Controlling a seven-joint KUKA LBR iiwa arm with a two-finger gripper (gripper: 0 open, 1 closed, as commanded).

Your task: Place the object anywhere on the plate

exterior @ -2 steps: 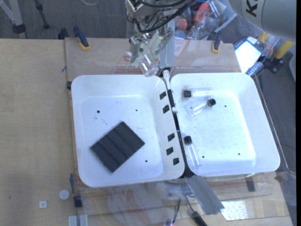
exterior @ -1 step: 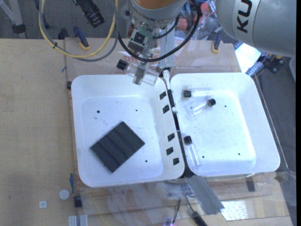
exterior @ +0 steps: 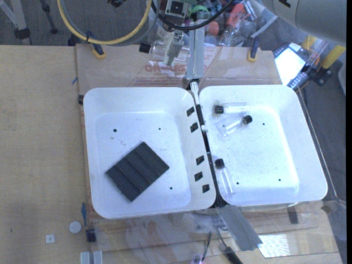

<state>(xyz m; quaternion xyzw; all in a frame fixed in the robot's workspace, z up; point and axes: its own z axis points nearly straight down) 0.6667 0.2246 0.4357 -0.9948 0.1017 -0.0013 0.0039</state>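
Note:
The plate [exterior: 137,170] is a dark grey ridged slab lying flat in the left bin [exterior: 99,147], near its front. My gripper [exterior: 175,49] hangs high beyond the bins' far edge, over the bench at top centre. A clear vial with a black cap [exterior: 152,48] sticks out sideways to the left from between its fingers, and the gripper is shut on it. The vial is well away from the plate, beyond the left bin's far rim.
The right bin [exterior: 308,147] holds three more clear vials with black caps: two near the back [exterior: 228,109] [exterior: 236,124] and one by the divider at the front [exterior: 223,175]. Cables and clutter lie behind the bins.

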